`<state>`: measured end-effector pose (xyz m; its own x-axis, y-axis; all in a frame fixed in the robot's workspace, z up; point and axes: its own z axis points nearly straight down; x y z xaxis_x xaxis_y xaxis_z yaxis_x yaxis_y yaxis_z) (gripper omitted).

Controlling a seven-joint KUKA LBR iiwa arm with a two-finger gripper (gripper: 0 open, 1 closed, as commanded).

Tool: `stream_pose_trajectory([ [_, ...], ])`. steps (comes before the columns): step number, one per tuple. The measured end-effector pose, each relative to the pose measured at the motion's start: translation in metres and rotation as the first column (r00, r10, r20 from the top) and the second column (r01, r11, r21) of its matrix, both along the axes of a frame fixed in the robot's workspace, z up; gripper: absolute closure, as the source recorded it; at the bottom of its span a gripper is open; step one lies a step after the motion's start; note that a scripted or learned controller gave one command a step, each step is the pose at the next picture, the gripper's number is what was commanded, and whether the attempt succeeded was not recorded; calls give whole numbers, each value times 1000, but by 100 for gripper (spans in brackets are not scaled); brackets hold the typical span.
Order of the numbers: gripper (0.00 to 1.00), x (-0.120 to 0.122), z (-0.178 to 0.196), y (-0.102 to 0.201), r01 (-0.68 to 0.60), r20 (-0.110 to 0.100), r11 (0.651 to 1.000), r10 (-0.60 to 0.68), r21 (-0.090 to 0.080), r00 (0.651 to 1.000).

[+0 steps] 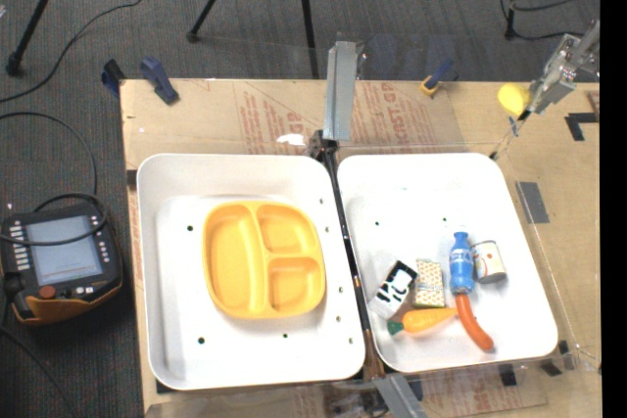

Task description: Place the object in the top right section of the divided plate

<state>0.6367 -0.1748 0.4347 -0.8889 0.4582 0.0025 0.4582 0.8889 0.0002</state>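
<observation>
Yellow divided plate [265,258] sits alone in the left bin [162,210]; gripper [529,108], far right, pinches a yellow object [511,97].

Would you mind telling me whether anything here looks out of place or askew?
Nothing stands out. The yellow divided plate lies flat in the left bin, and the blue bottle, small can and toy carrot lie huddled in the right bin.

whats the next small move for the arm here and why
Probably swing the claw left across the bench toward the yellow divided plate in the left bin. A yellow object sits at the claw's tip, up beyond the right bin's far corner, well away from the plate's top right section, which looks bare.
</observation>
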Motion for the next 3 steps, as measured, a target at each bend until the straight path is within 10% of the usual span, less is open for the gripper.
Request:
stream_pose_trajectory([
  [2, 100, 3, 0, -35, -116, 2, 993, 116, -1, 993],
  [3, 0, 3, 0, -35, -116, 3, 993, 116, 0, 993],
])
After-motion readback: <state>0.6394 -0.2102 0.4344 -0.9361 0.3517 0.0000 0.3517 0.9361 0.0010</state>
